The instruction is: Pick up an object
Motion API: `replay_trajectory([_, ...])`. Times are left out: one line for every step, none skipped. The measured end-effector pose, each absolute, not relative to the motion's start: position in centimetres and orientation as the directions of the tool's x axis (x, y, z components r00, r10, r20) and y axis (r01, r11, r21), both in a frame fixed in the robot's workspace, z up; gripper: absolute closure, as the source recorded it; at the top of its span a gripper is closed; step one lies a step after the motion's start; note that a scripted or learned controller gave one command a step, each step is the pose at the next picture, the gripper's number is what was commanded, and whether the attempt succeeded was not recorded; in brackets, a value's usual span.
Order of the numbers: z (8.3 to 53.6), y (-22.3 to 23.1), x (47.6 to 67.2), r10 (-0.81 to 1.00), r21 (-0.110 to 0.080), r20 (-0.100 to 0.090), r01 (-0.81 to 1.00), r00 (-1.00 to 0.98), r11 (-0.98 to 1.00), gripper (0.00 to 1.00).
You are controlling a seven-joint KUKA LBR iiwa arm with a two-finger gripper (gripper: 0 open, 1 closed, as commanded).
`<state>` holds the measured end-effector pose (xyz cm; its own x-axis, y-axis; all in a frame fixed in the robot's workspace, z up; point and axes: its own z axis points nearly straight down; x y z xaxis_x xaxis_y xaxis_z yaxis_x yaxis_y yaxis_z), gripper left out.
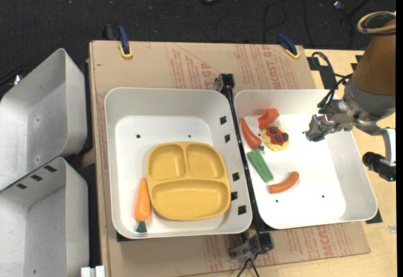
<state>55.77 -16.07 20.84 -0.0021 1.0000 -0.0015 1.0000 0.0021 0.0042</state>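
The gripper (315, 131) hangs in the right bin (327, 206), its grip too blurry to tell, with the pizza (276, 138) just left of it.

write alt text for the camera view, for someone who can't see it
A grey robot arm reaches in from the right, its claw hovering over the right bin, which holds toy food: a red pepper, a small pizza, two sausages and a green piece. The left bin holds a yellow divided plate with a carrot beside it.
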Motion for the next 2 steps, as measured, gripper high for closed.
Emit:
replay_trajectory([22.2,-10.6,56.2,1.000,0.002,0.002,1.000,-0.008,0.008,1.00])
replay_trajectory([21.4,-5.1,56.1,1.000,-0.001,0.002,1.000,-0.008,0.008,1.00])
